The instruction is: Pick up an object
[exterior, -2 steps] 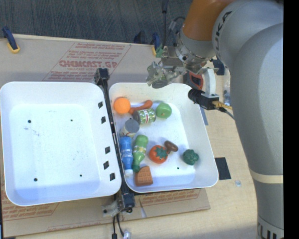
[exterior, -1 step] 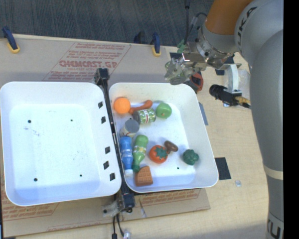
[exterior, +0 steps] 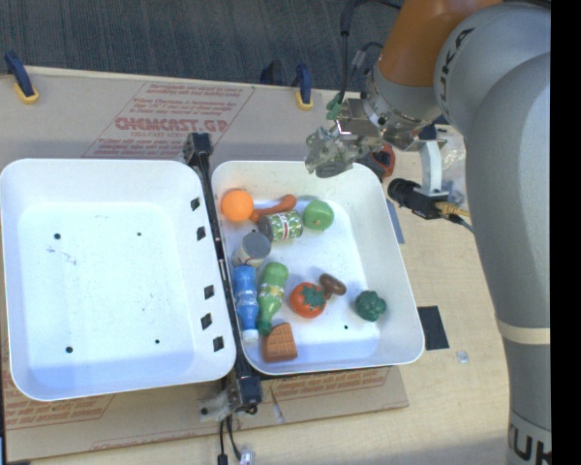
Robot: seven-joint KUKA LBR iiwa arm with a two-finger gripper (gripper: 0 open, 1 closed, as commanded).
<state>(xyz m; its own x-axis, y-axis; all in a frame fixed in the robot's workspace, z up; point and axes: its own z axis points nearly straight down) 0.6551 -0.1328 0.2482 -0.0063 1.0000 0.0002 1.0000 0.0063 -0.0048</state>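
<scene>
The right bin (exterior: 392, 260) holds several toy foods: an orange ball (exterior: 236, 205), a reddish sausage (exterior: 277, 204), a green apple (exterior: 318, 215), a green can (exterior: 284, 227), a grey lid (exterior: 255, 247), a blue bottle (exterior: 245, 296), a green bottle (exterior: 271, 290), a tomato (exterior: 308, 299), a brown piece (exterior: 331, 284), a dark green broccoli (exterior: 371, 305) and a waffle-like wedge (exterior: 280, 343). My gripper (exterior: 327, 154) hangs above the bin's far rim, up and right of the apple, touching none of the items.
The left bin (exterior: 97, 366) lies beside the right one, with a black divider clamp (exterior: 205, 231) between them. Both rest on a cardboard sheet (exterior: 165, 114) clipped at the far edge. The arm's grey body fills the right side.
</scene>
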